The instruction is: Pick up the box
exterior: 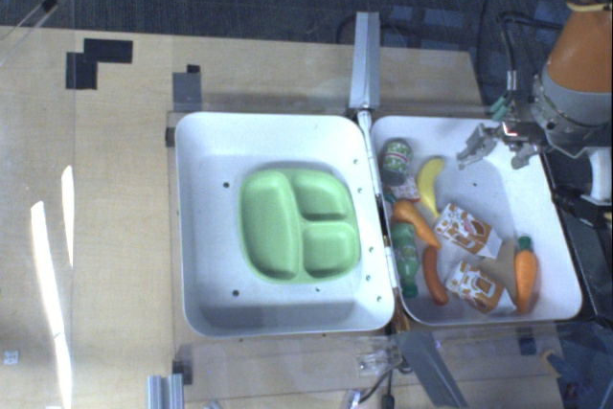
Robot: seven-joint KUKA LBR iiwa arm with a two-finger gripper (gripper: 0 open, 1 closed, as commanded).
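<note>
Lying flat, box (464, 230), white-orange print, gripper (498, 147) above

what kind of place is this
Probably a robotics lab bench set up for pick-and-place trials: two white bins sit side by side on a wooden table, toy food and small boxes fill the right bin, and a robot gripper hangs above it.

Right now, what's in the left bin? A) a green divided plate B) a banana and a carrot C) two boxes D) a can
A: the green divided plate lies alone in the left bin; the two boxes, banana, carrot and can all sit in the right bin.
</note>
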